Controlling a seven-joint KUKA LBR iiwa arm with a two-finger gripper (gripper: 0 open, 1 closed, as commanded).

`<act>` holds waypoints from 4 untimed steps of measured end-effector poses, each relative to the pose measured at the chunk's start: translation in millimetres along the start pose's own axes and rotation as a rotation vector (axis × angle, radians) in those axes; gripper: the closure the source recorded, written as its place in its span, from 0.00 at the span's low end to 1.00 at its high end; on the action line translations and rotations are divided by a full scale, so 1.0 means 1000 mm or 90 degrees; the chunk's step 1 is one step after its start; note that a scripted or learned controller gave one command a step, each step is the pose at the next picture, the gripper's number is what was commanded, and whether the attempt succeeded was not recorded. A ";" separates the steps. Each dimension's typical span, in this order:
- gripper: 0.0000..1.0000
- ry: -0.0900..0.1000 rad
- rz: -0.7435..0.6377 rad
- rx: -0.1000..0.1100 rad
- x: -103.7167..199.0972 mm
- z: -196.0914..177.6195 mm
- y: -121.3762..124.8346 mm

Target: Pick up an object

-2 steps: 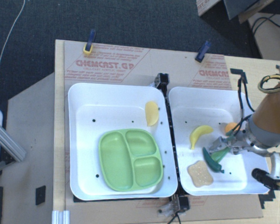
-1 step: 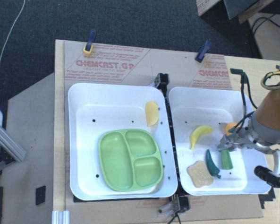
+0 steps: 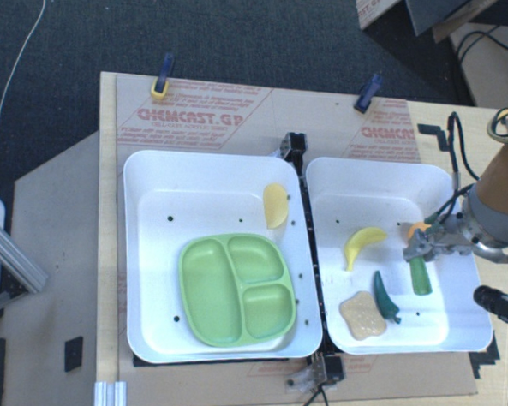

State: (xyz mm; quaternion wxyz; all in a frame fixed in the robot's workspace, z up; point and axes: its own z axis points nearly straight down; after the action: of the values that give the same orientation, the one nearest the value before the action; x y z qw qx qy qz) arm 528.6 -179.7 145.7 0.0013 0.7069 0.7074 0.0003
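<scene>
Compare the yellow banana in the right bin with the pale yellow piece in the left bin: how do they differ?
The banana is bright yellow, curved and tapering; the pale yellow piece is washed-out, oval and flatter-looking. The banana lies slanted near its bin's middle; the pale piece sits against the left bin's right wall. Both are small, yellowish and lie untouched.

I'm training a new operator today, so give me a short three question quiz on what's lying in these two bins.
1. True or false: the green divided plate lies in the left bin.
2. Which thing lies closest to the end effector? A) yellow banana B) green cylinder C) beige slice
3. Fill in: the pale yellow piece in the left bin lies near the bin's ____ wall, left or right.

Key: 1 true; 2 B; 3 right.
</scene>
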 end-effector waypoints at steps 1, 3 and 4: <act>1.00 -0.001 0.000 -0.002 0.001 -0.044 -0.003; 1.00 0.002 -0.002 0.003 0.043 -0.090 -0.016; 1.00 0.003 -0.003 0.004 0.098 -0.077 -0.019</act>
State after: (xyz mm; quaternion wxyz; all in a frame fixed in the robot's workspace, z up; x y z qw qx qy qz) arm 509.8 -81.5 222.3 -0.0025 0.7051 0.7091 0.0000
